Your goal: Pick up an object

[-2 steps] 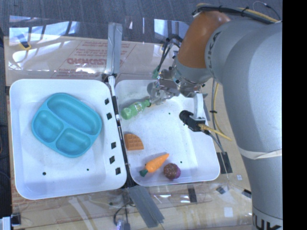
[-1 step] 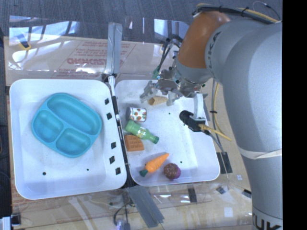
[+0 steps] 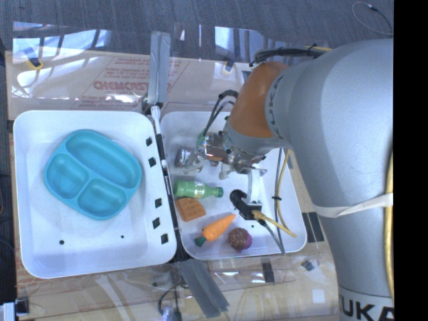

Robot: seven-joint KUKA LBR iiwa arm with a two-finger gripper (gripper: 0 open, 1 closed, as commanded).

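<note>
Clear plastic sheeting and cardboard lie behind two shallow white bins on the bench. At left, one bin [image 3: 27,199] holds a blue divided plastic plate [image 3: 93,174]. The right bin [image 3: 182,122] holds a green plastic bottle [image 3: 196,190] on its side, an orange square cracker [image 3: 190,209], a toy carrot [image 3: 217,227] and a dark red ball-shaped fruit [image 3: 239,239]. The gripper [image 3: 204,156] hovers just above the bottle, holding nothing; whether it is spread cannot be told. This looks like the approach: next, descend squarely over the bottle.

Blue divided plate [image 3: 93,174] in left bin [image 3: 40,246]
</note>
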